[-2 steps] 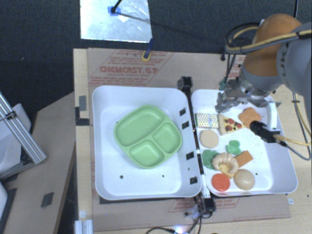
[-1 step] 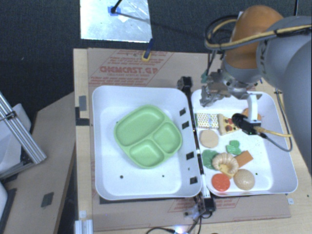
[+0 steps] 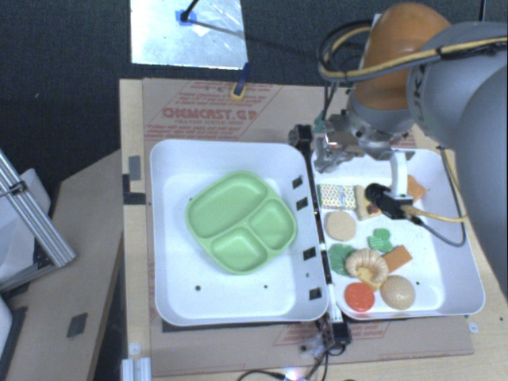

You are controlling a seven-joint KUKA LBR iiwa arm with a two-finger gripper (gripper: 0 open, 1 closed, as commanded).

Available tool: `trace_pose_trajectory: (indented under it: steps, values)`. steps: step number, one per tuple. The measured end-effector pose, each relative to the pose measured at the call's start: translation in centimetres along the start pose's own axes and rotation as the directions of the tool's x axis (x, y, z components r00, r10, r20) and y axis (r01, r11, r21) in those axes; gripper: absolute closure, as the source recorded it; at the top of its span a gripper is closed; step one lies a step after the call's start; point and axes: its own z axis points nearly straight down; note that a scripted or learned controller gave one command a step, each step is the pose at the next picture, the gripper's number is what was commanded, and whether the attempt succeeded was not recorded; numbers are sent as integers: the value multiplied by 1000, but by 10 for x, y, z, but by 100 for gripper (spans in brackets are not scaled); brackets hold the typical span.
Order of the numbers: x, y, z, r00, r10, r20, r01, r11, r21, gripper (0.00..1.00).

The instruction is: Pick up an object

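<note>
My gripper (image 3: 328, 157) hangs over the far left corner of the right bin (image 3: 464, 280), just above a patterned flat packet (image 3: 336, 195). Nothing shows between its tips. Toy foods lie below it in that bin: a round beige cookie (image 3: 341, 226), a croissant (image 3: 367, 265), a red tomato (image 3: 359, 296), a beige potato (image 3: 398, 291), a green leafy piece (image 3: 340, 255) and a small green piece (image 3: 381, 239). An orange block (image 3: 398, 255) lies beside the croissant, and an orange wedge (image 3: 413, 187) sits at the far right.
The left bin (image 3: 171, 292) holds a green divided plate (image 3: 240, 221). The ridge between the two bins (image 3: 316, 236) runs right beside the gripper. The grey arm (image 3: 460, 94) covers the right bin's far right corner.
</note>
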Motion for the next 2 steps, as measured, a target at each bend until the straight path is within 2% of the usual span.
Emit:
trace_pose_trajectory:
  steps: [2]
  values:
    - [-3, 1, 8, 1000, 7, 2, -7, 1000, 1, 100]
